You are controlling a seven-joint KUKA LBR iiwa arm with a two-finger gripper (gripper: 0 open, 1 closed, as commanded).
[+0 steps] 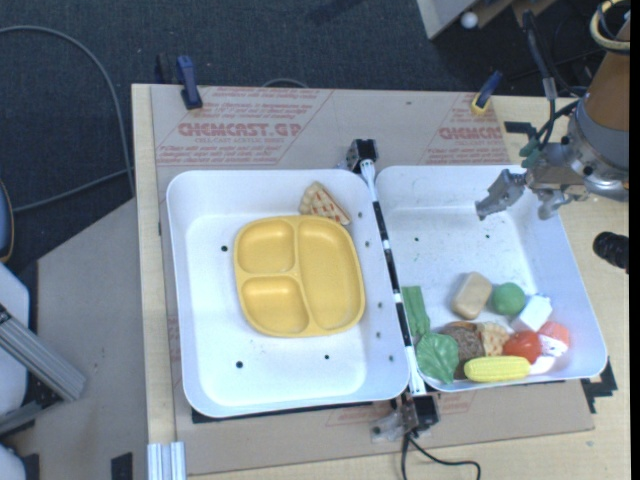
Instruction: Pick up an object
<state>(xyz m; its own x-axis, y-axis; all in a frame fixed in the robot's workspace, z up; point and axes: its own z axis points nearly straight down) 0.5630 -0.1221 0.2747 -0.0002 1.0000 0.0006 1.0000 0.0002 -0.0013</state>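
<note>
yellow divided plate (298, 273) in white bin (200, 218); green ball (508, 297), red tomato (522, 346).

The arm (608, 118) is cut off by the frame edge at 3 o'clock. In the right bin (440, 228), toy food (500, 343) overlaps at 5 o'clock, hiding lower pieces.

Bright, even overhead light; soft faint shadows under the yellow plate (298, 274). Mild glare on white bins (200, 368) around it. Slightly soft focus overall.
</note>
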